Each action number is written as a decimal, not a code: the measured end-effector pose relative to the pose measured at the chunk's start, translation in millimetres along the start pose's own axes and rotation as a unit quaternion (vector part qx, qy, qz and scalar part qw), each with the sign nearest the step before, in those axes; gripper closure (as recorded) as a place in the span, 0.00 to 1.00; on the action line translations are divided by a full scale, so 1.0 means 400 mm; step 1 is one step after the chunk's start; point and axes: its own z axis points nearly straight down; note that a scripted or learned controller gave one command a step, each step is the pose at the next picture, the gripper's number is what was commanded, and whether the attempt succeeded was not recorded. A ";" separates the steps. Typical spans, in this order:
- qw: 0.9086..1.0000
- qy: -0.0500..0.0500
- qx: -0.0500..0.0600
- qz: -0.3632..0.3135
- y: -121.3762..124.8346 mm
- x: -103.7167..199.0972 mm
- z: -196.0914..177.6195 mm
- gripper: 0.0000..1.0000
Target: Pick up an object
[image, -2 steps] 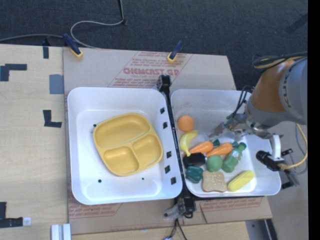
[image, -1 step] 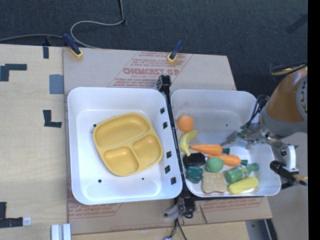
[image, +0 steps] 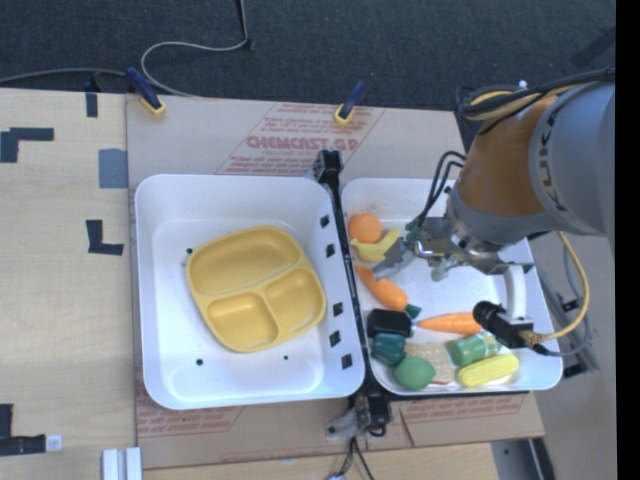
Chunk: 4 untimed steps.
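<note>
Tool low in right bin, grip state unclear, yellow piece just left, touching unclear

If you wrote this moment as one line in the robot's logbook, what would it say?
arm: over right bin | gripper: low beside yellow toy and orange ball | hold: none seen | left bin: yellow plate

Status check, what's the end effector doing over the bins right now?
End effector low in right bin, at yellow toy. Nothing seen held. Carrots and orange ball crowd close.
</note>
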 end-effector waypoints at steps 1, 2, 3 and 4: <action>1.000 -0.001 0.003 0.002 -0.022 -0.085 0.203 0.00; 1.000 -0.001 -0.004 0.001 -0.110 -0.075 0.244 0.00; 1.000 -0.001 -0.002 0.002 0.027 -0.093 0.245 0.00; 1.000 -0.002 -0.003 0.001 0.184 -0.114 0.245 0.00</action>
